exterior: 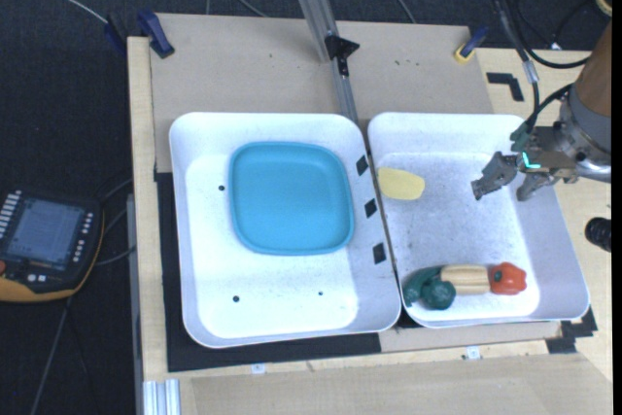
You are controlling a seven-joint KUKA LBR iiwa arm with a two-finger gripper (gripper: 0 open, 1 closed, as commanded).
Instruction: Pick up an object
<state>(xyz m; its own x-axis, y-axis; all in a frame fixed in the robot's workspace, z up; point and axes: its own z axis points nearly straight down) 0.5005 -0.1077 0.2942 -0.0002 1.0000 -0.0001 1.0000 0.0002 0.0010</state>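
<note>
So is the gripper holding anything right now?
No. The gripper is open, fingers spread over bare floor of the right bin. The yellow piece lies apart, to its left.

- A tan wooden bench [253, 63] bears everything, standing over a dark carpeted floor [58, 112] strewn with thin cables.
- Two shallow white bins lie on it side by side, touching: the left bin [194, 238] and the right bin [554, 248].
- A blue clamp [155, 32] grips its far left corner; another clamp [472, 42] grips the far right.
</note>
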